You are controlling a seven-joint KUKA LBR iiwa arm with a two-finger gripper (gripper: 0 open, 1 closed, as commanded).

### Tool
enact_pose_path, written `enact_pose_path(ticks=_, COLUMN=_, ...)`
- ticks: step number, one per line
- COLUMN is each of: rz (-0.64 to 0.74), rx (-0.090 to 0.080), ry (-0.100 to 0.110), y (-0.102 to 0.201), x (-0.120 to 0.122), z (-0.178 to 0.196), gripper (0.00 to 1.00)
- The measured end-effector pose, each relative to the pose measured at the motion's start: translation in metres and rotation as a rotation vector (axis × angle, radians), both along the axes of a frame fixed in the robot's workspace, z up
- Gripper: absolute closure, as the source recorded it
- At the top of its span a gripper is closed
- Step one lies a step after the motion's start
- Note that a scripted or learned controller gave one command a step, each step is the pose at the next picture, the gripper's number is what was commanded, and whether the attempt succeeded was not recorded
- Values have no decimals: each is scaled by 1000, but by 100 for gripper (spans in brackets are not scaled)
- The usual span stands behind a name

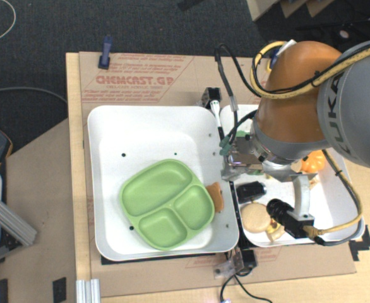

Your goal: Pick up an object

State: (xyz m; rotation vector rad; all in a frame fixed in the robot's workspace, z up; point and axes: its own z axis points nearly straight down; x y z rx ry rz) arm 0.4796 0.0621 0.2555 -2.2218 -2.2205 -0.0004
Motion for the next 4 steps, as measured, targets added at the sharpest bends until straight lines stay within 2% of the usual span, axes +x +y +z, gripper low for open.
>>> enact_pose_path(ticks=1, rz=1, rx=0, ry=-1, y=0, x=0, z=10, gripper=100)
enact_pose_path(ticks=2, rz=1, rx=0, ry=5, y=10, x=-1, z=-12, gripper=100)
enact_pose_path(ticks=3, rz=-8, rx=-4, ry=-5, y=-85, x=0, z=19, gripper=100)
enact_pose_path(ticks=4, rz=7, rx=1, ry=-1, y=-13, x=0, z=16, gripper=100)
